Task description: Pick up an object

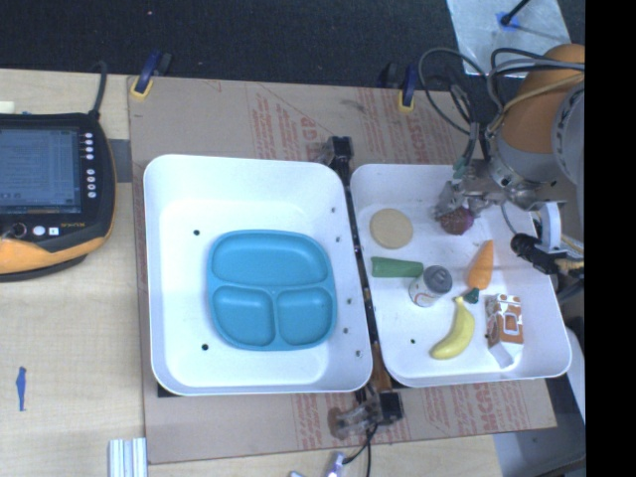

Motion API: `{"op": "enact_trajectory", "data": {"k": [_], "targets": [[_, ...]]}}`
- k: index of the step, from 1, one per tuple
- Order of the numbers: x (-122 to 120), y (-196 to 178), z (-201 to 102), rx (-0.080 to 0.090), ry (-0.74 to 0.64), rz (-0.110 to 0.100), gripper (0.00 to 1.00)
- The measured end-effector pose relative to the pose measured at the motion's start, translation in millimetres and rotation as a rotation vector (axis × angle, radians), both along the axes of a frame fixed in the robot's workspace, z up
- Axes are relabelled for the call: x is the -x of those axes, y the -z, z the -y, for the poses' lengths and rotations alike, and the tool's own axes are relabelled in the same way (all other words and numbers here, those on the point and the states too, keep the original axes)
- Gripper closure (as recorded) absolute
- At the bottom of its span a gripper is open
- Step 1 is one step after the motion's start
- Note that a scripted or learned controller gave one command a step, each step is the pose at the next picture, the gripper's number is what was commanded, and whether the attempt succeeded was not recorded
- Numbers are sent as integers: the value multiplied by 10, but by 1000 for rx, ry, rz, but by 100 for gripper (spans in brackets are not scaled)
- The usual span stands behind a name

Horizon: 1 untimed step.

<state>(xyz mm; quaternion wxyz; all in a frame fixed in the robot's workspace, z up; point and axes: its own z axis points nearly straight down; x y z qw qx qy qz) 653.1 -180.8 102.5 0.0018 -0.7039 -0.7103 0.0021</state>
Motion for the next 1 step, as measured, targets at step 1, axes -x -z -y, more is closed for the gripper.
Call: {"op": "enact_trajectory", "data": {"k": [1], "targets": [[-36, -651, -699, -2, 4, 3, 100]]}}
